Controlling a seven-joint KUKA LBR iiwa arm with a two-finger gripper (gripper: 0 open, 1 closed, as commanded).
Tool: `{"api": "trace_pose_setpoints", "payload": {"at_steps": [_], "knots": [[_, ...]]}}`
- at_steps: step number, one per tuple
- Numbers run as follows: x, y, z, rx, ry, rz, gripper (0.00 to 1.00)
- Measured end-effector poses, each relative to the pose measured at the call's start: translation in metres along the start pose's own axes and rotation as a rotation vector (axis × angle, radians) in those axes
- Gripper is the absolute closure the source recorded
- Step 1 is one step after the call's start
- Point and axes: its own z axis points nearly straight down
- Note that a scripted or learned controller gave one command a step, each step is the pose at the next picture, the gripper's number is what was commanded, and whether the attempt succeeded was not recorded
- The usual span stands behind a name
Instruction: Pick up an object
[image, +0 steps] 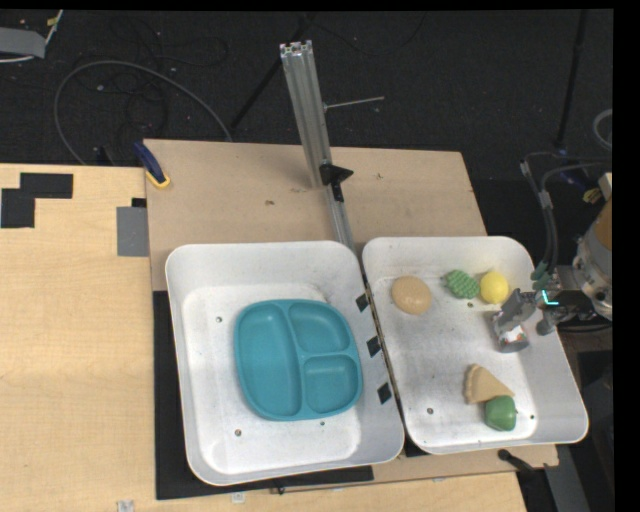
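The right bin (430, 400) holds several small items. A tan round bun (410, 295) lies at its back left. Beside it are a green knobbly piece (460, 283) and a yellow lemon (493, 287). Near the front lie a tan wedge (483, 383) and a green item (500, 413) touching it. My gripper (512, 338) reaches in from the right, low over the bin floor just below the lemon and above the wedge. Nothing visibly sits in it.
The left bin (200, 300) carries a teal divided plate (298, 357). A metal post (310, 120) rises behind the gap between the bins. Black clips (372, 345) line the seam between the bins. Cables hang at the right edge.
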Motion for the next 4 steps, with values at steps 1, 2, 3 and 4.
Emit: {"api": "trace_pose_setpoints", "payload": {"at_steps": [1,2,3,4], "knots": [[0.000,0.000,-0.001,-0.002,0.000,0.000,0.00],[0.009,-0.006,0.052,0.003,0.001,-0.001,0.00],[0.000,-0.008,0.110,0.003,0.001,0.001,0.00],[0.002,-0.003,0.172,0.002,0.001,0.000,0.00]]}}
